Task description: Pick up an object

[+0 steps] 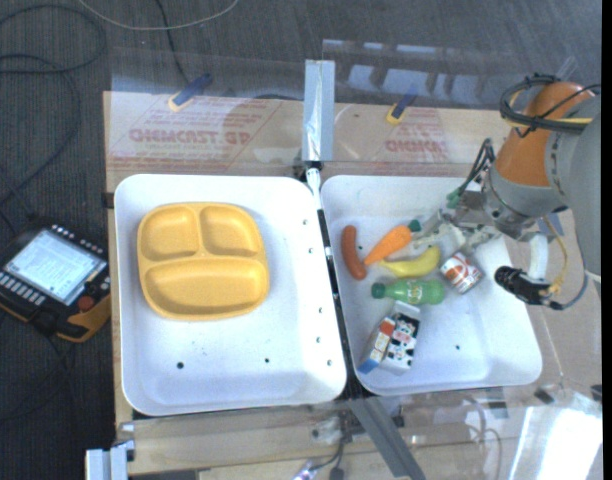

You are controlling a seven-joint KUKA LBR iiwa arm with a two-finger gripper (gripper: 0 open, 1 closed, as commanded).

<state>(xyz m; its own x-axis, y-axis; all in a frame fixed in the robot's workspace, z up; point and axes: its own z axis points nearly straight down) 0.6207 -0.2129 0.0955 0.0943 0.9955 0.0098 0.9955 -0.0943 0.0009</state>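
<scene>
The gripper (456, 230) is hovering low in the right bin (506, 363), just above the banana (414, 261) and beside the can (460, 272); whether it is open or closed I cannot tell. Nothing is visibly lifted yet, so the pick is looking barely started, with grasp and lift remaining.

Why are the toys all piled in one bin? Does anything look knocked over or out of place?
Nothing looks damaged or spilled. The green bottle, small can and carton lie on their sides in the right bin, jumbled with the carrot, banana and sausage. The yellow tray sits flat.
</scene>
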